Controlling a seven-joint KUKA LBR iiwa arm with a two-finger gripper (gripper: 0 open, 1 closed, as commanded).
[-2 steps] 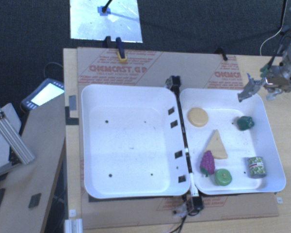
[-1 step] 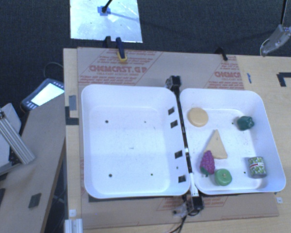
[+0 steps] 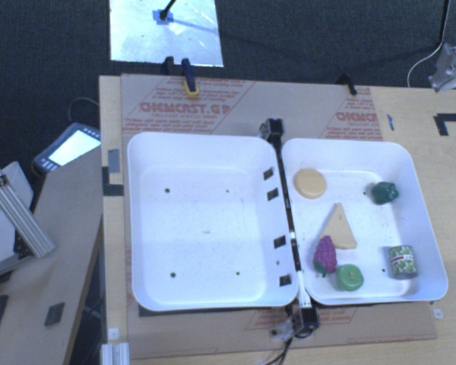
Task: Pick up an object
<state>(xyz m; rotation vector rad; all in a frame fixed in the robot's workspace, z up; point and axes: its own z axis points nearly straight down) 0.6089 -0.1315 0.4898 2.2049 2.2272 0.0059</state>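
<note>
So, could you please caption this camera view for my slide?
Right white bin holding tan wedge, yellow disc, purple grapes, green items and small can.

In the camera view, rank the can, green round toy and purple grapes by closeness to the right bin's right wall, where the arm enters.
1. The can, by the right wall.
2. The green round toy, front middle.
3. The purple grapes, near the divider.

One fixed camera looks down at a slant from well above the bench (image 3: 235, 101), taking in both bins (image 3: 205, 219).
</note>
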